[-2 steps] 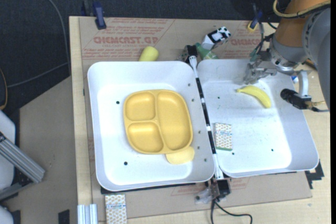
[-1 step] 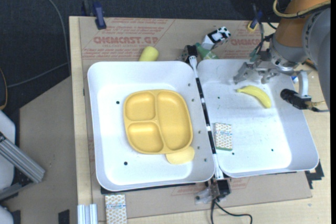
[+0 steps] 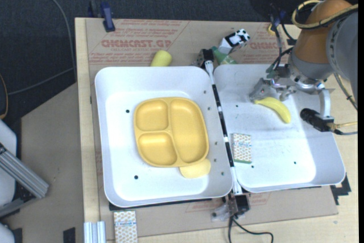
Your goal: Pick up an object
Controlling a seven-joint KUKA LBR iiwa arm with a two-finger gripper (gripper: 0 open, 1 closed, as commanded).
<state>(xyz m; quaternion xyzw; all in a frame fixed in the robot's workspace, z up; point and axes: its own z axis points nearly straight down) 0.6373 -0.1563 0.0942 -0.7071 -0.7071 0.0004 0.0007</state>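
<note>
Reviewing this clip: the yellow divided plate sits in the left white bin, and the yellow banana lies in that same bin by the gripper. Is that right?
Not quite. The yellow divided plate does sit in the left white bin, but the yellow banana lies in the right white bin, just under the two-finger gripper. The camera view shows this.
</note>
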